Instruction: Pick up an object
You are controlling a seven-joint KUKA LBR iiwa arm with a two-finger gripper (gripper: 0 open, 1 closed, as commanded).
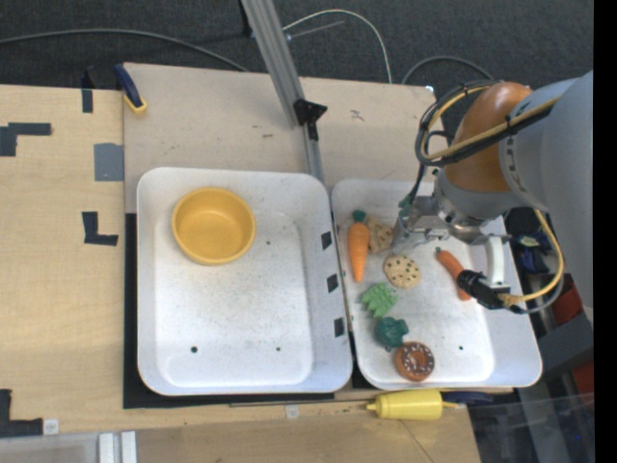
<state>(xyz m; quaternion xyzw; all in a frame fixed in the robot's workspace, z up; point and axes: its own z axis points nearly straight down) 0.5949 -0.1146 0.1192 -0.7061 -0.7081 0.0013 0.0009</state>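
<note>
left bin: bowl in far-left corner
right bin: carrot at left wall; cookie right of it; two broccoli pieces nearer; donut nearest
surface: bottle just before right bin

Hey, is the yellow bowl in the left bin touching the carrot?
Apart. The camera view shows the yellow bowl alone in the left bin, while the carrot lies in the right bin, across both bin rims.

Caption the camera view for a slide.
Gripper low over the right bin beside cookie and carrot; yellow bowl in left bin.
</note>
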